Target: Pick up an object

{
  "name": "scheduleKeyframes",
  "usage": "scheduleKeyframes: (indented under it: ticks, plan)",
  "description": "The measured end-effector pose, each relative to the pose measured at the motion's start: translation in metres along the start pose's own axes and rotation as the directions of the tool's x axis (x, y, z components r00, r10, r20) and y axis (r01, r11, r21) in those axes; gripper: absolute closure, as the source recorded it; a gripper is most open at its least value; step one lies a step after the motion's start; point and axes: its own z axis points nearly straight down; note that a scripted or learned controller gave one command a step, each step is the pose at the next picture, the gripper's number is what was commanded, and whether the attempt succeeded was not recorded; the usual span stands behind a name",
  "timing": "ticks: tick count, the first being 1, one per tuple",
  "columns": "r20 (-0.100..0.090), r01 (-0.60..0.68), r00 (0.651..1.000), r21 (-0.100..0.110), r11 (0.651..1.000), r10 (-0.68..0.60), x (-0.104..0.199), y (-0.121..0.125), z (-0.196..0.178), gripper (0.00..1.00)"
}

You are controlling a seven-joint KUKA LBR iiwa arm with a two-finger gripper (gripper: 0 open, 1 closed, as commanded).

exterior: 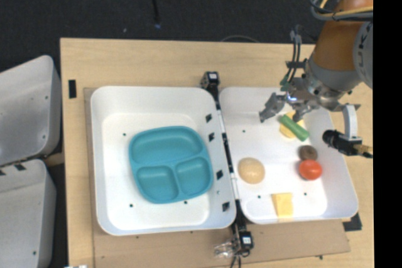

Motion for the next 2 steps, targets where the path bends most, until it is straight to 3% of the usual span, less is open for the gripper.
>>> scheduleKeyframes:
  ticks: [1,2]
  plan:
    - [0.002,0.003,1.0,-0.014,1.0,-0.003,0.0,0.003,-0.008,0.0]
    - [0.003,0.0,1.0,-0.01,1.0,0.0,0.0,0.001,0.034,0.0]
